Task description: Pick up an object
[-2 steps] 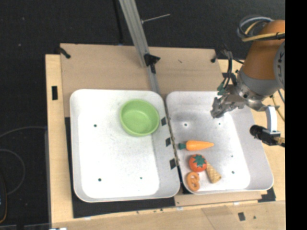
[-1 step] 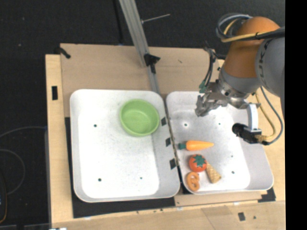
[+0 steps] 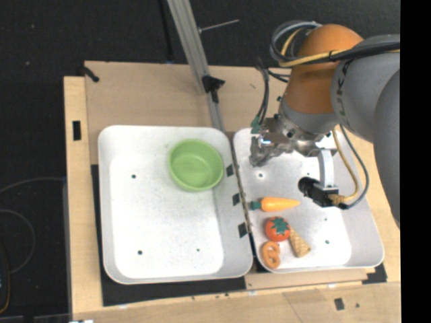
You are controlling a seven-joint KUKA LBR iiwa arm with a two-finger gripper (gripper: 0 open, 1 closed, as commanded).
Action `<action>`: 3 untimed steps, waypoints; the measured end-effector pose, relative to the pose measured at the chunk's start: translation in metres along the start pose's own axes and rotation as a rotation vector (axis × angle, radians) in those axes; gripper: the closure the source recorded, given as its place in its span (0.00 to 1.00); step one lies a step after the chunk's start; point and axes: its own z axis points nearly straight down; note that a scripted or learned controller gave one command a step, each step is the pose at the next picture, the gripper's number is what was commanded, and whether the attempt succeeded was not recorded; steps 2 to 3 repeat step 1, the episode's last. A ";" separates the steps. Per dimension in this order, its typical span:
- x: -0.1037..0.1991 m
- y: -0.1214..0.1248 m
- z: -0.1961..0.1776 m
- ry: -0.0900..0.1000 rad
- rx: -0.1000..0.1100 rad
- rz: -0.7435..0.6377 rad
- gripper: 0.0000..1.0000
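A toy carrot [image 3: 279,204] lies across the middle of the right bin [image 3: 350,247]. Below it sit a red tomato [image 3: 277,229], a tan cone-shaped piece [image 3: 300,243] and a small orange pretzel-like piece [image 3: 271,254] near the front rim. A green bowl [image 3: 196,165] rests in the left bin [image 3: 135,247], toward its back right. My gripper [image 3: 260,153] hangs over the back left part of the right bin, above and apart from the carrot. Nothing shows between its fingers.
A grey metal post [image 3: 192,46] slants up from behind the seam between the bins. The arm's orange band [image 3: 320,59] and grey body overhang the back right of the right bin. Black clips [image 3: 242,210] line the seam.
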 end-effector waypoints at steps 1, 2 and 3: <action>0.055 -0.012 -0.001 -0.001 0.001 0.000 1.00; 0.055 -0.012 -0.001 -0.001 0.001 0.000 1.00; 0.055 -0.012 -0.001 -0.001 0.001 0.000 1.00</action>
